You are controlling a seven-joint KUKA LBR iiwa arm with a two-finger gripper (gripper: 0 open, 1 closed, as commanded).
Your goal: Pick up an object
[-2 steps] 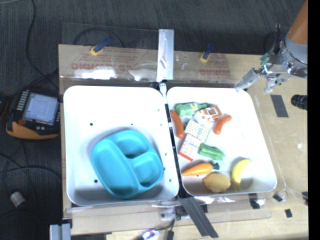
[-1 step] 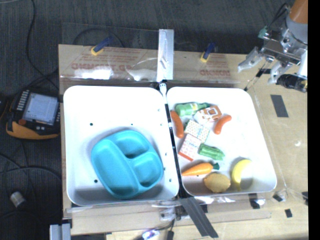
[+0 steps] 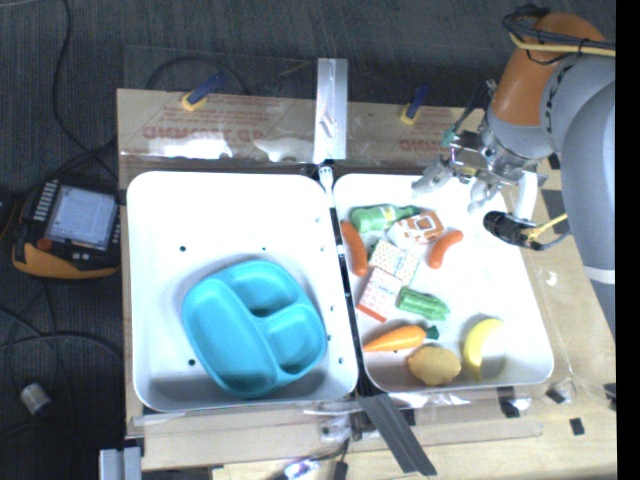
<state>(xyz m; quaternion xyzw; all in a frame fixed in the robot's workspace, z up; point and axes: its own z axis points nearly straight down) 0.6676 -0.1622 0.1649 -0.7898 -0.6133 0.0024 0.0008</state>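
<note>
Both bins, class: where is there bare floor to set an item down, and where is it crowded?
Free: left bin around the blue tray, and right bin between sausage and banana. Crowded: toys along the divider, down to the carrot.

This is a robotics lab. An industrial arm (image 3: 560,88) stands over two white bins (image 3: 160,218) of toy food on a plywood surface (image 3: 230,118). A handheld control pendant (image 3: 65,228) and loose cables (image 3: 40,8) lie on dark carpet at left.

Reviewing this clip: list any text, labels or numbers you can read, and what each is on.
None can be read.
Clear plastic sheet behind the bins: reddish print, too blurred.
White carton and small box in the right bin: markings too small.
Handheld pendant: screen illegible.
</note>
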